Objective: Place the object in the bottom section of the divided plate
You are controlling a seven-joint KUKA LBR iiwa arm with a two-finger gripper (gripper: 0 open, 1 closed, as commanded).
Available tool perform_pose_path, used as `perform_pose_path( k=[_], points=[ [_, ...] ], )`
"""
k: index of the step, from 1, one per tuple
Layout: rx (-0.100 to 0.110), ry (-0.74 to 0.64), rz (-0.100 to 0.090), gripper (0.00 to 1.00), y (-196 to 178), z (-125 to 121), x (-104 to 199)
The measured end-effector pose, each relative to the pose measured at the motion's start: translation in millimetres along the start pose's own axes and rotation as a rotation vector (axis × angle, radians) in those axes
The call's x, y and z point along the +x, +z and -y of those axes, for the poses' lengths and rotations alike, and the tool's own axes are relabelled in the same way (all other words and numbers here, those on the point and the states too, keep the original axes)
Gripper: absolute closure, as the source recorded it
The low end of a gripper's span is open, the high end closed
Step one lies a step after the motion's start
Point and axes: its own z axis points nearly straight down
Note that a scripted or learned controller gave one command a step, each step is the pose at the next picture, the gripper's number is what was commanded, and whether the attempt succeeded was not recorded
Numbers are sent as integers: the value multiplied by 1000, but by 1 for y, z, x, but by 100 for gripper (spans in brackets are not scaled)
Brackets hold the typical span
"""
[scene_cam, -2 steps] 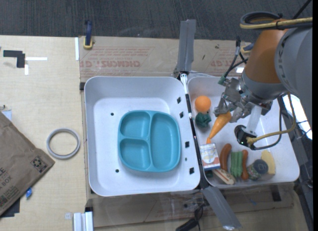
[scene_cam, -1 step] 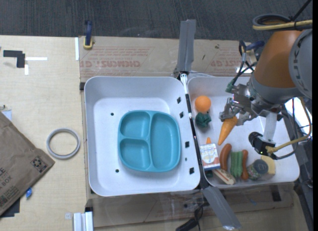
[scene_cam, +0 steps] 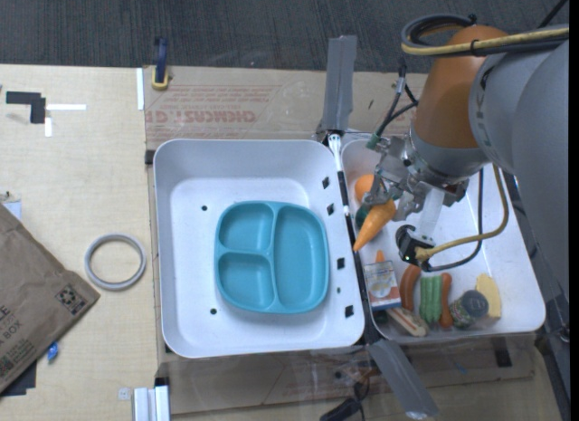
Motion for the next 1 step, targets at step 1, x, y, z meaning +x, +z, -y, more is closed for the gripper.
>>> perform_pose_path(
  k=[1],
  points=[
    [2, -69, 1, 100, 16, 39, 66]
  ],
)
